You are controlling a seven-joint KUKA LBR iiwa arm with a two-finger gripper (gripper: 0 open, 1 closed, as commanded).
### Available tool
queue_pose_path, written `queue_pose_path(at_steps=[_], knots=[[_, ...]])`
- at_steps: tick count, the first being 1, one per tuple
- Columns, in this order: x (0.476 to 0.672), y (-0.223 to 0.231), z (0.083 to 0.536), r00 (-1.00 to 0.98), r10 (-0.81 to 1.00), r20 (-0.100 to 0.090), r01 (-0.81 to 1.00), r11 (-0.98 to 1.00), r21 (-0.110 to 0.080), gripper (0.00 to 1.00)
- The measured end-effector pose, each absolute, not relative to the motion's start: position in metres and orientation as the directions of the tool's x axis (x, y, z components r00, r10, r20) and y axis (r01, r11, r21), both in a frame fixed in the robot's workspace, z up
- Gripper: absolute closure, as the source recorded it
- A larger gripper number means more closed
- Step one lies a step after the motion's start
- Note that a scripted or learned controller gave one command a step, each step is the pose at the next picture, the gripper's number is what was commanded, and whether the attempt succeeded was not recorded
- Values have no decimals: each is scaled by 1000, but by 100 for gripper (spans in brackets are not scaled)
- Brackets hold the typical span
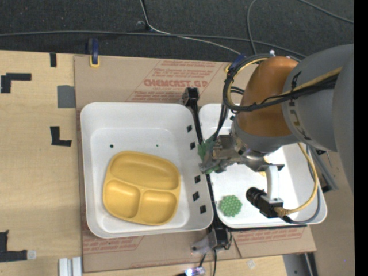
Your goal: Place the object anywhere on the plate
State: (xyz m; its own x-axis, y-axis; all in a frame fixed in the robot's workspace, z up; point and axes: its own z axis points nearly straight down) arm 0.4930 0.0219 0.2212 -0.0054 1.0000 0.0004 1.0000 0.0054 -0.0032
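Brown cardboard covers the counter [34, 171] under two shallow white plastic bins set side by side. Over the right bin [299, 211] looms the grey arm [322, 96] with its orange band, reaching in from the right. A yellow three-compartment plate [141, 187] lies flat in the left bin [95, 119]. At the right bin's left wall sit the jaws [211, 157]; whether they grip anything cannot be told. Near them, on that bin's floor, rests a small green bumpy ball [230, 205], well apart from the plate.
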Motion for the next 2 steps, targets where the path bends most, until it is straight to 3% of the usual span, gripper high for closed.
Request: queue_pose_path(at_steps=[2], knots=[[486, 124, 213, -5, 1000, -1, 1000, 5, -4, 100]])
